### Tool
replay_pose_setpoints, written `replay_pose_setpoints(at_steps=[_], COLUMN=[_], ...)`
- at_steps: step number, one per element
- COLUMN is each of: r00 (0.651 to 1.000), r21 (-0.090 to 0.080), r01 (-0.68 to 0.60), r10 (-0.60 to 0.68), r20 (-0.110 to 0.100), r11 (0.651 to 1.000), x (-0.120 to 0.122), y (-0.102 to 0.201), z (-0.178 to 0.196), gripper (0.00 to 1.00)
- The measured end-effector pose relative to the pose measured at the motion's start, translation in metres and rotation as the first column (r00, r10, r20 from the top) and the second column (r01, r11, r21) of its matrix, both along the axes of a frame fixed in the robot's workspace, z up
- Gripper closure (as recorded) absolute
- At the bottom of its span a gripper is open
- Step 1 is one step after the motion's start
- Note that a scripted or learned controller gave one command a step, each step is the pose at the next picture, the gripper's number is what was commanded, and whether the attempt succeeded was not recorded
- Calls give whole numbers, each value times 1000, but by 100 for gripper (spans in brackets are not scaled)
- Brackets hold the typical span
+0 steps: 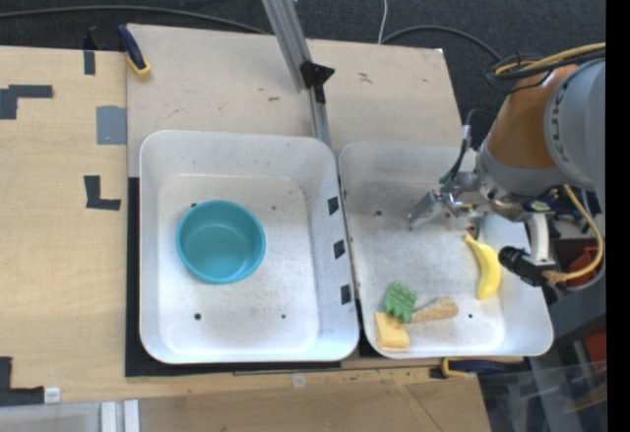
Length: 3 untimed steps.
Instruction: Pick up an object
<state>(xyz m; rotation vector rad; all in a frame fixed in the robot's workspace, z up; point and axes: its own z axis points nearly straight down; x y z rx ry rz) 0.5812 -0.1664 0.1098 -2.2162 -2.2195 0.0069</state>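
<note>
We see two white bins side by side on the counter (246, 86). In the left bin (162, 322) sits a teal bowl (221, 241), upright, toward its left half. The right bin (394, 164) holds a banana (484, 268) near its right wall, lying roughly lengthwise from top to bottom. Along the near edge lie a green toy (400, 301), a yellow block (392, 332) just below it, and a tan stick (436, 310) touching or nearly touching the green toy on its right.

The arm (536, 130) comes in from the right, its orange band over the right bin's upper right corner. The hand (425, 214) is low over the bare floor of the right bin, pointing left, above and to the left of the banana and apart from it. We cannot tell how its jaws stand, and we see nothing between them.

A grey pole (281, 7) slants down from the top to the seam between the bins.
</note>
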Motion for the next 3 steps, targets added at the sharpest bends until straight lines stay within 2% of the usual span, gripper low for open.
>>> replay_pose_setpoints(at_steps=[1, 3], r00=[1000, 1000], r21=[0, -2], r01=[-1, 0], r10=[1, 0], r20=[4, 11], r11=[1000, 1000], x=[1, -4], y=[0, -3], z=[13, 105], gripper=[100, 100])
